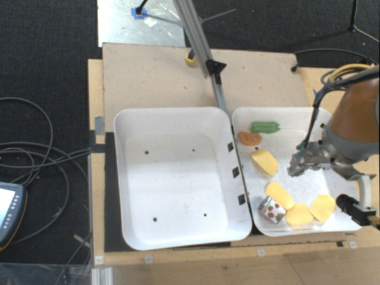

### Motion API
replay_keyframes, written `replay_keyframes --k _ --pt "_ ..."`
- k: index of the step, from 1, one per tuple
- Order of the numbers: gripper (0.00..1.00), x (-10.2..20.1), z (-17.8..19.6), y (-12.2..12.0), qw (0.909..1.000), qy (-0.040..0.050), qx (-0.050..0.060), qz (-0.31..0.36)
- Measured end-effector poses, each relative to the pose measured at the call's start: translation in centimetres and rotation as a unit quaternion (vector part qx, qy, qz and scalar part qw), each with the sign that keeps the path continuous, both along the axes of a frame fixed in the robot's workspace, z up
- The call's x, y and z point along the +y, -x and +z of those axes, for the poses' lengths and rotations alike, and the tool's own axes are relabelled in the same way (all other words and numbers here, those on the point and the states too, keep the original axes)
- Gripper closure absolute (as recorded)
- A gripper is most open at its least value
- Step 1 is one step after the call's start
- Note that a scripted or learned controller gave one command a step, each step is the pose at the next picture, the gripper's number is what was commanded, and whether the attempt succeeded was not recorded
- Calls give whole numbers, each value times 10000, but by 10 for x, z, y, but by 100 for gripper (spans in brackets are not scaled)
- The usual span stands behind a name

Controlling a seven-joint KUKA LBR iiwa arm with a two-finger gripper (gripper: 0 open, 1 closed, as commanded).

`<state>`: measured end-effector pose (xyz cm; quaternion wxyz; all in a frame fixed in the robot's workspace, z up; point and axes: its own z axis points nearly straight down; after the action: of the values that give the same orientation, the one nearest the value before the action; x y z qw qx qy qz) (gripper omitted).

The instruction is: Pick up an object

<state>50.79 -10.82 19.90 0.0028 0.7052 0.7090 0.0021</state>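
Tool [298, 164], grip state unclear, hangs beside yellow wedge [265, 162], whose long axis runs upper-left to lower-right

Two shallow white bins [127, 129] sit side by side on a tan desk [249, 79], a grey pole [193, 25] slanting over it, with black cables [35, 159] looping across dark carpet beside a screen [9, 209].

Even overhead light, soft shadows, white bins [178, 123] bright; slightly soft focus.
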Motion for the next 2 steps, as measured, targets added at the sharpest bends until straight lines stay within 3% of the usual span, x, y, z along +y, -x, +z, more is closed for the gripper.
replay_keyframes --k 2 --pt "100 1 98 1 10000 4 -7 2"
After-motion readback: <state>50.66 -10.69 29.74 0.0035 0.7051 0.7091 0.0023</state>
